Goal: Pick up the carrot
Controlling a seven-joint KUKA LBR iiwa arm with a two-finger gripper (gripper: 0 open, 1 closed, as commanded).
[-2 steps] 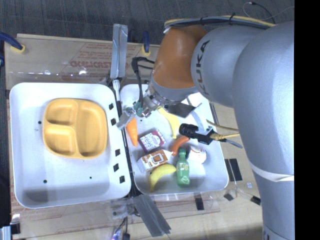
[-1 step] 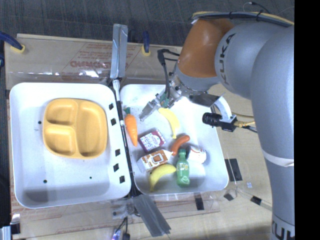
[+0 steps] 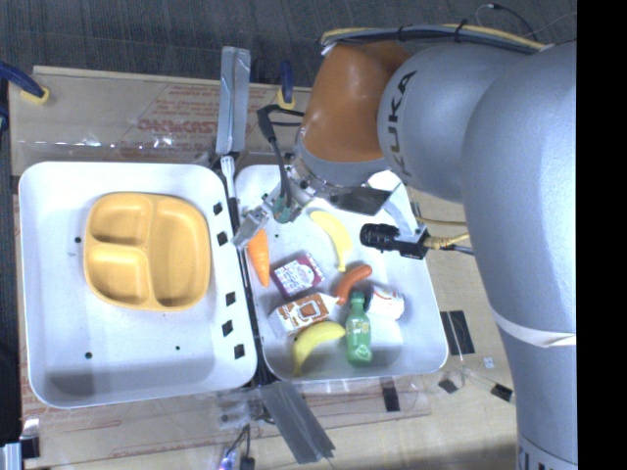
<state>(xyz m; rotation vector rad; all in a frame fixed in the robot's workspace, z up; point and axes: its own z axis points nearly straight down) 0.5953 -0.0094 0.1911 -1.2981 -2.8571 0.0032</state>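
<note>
Dark carpet rims the desk (image 3: 118, 106) with its two bins. We see the carrot (image 3: 259, 258) lying at the right bin's (image 3: 421, 355) left wall, apart from the end effector (image 3: 257, 219) just above it. We cannot tell its state. We judge this the approach: next, lower and close squarely around the carrot.
</note>
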